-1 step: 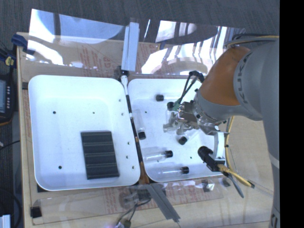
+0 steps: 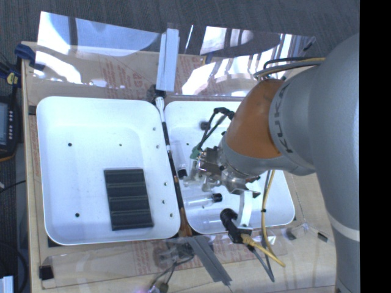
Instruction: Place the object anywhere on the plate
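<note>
Black ribbed rectangular plate (image 2: 127, 198) is lying in the near part of the left white shallow bin (image 2: 55, 121). Just beyond, the grey and orange arm (image 2: 275, 130) is reaching over the right white bin (image 2: 183, 118), hiding its gripper; its grasp cannot be told.

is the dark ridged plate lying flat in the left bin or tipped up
Lying flat. The dark ridged plate rests on the floor of the left bin, all four ridges facing the camera, no edge raised.
</note>
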Available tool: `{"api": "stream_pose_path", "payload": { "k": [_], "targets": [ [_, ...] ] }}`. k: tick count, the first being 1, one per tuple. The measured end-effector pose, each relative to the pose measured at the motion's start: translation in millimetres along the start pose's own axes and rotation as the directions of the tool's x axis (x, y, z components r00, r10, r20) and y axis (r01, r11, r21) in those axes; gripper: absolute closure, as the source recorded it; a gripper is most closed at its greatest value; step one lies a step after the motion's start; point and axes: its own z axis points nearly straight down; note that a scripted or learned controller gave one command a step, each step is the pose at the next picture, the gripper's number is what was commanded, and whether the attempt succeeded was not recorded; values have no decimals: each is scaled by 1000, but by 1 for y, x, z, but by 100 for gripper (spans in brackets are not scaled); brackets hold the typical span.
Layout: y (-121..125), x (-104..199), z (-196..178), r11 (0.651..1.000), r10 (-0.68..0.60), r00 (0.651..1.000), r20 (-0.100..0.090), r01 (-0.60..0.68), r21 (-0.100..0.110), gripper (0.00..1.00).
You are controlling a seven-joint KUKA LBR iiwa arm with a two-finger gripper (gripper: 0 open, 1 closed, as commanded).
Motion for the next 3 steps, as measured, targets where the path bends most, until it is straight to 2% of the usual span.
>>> {"api": "stream_pose_path", "payload": {
  "k": [1,2,3],
  "targets": [
    [-17,61,-1,871,492,871,-4,-492,-2,100],
    [-45,169,-76,956,292,956,-3,-292,-3,100],
    [6,180,42,985,-171,985,2,171,1,100]
  ]
}}
